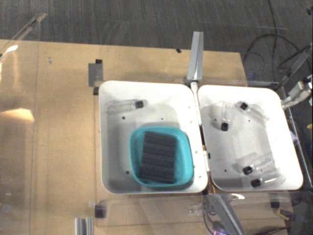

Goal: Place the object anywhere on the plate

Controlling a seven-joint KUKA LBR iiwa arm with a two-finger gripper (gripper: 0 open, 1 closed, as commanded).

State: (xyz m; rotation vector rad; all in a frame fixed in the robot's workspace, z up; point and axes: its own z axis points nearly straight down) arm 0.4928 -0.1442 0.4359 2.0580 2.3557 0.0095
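In the left bin (pixel 105 151), a shallow white tray with rounded corners, a teal plate (pixel 135 146) with a soft, squarish raised rim sits toward the near edge. The object, a dark ribbed block (pixel 158 156) with a matte surface crossed by grooves, lies flat in the plate's well, slightly tilted and clear of the rim on its left side. A clear vial with a black cap (pixel 126 105) lies on its side near the bin's far left corner, with bare white floor between it and the plate. The right bin (pixel 264 136) touches the left along a shared edge and holds several similar clear black-capped vials (pixel 222 119), scattered at the far side and the near right corner. Both bins rest on a pale wooden bench (pixel 49 146), with grey carpet (pixel 122 9) beyond. A pale part that seems to be the gripper (pixel 296 95) sits at the right bin's far right corner, outside the rim; whether it is wide or narrow cannot be told.
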